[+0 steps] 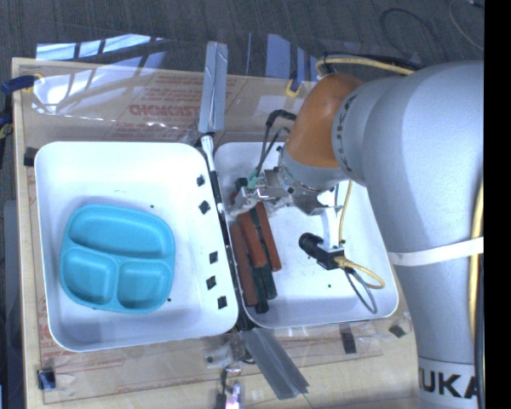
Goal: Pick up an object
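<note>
A long brown and dark green object (255, 252) lies along the left wall of the right bin (358, 301), running from near the back toward the front. My gripper (254, 191) hangs low over the back left part of that bin, right at the far end of the long object. The grey arm with its orange band (317, 130) covers most of the gripper from above. A blue divided plate (117, 258) rests in the left bin (60, 169).
A black cable connector (319, 250) and a yellow cable (366, 278) hang from the arm over the right bin's floor. A metal divider (213, 83) stands between the bins at the back. Clear plastic sheeting covers the bench behind the bins.
</note>
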Available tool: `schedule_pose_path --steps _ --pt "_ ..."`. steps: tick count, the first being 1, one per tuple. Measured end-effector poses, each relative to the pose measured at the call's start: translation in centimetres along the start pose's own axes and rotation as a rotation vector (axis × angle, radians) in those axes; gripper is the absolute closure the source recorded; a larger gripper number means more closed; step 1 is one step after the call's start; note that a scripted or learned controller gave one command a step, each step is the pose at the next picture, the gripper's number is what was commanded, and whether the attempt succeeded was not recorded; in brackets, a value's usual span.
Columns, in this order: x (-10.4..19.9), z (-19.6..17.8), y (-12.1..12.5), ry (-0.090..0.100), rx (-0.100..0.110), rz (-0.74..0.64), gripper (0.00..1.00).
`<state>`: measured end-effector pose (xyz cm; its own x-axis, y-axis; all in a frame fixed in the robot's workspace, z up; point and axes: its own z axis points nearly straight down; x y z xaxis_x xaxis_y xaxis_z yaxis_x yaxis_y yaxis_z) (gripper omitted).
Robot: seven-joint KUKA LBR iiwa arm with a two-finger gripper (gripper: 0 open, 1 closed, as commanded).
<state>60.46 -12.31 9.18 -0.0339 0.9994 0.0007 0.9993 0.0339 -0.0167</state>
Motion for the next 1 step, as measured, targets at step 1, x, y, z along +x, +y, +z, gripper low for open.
schedule_pose_path --steps 1 --pt "4.01 -13.56 1.1 -0.001 -0.015 -0.055 1.0"
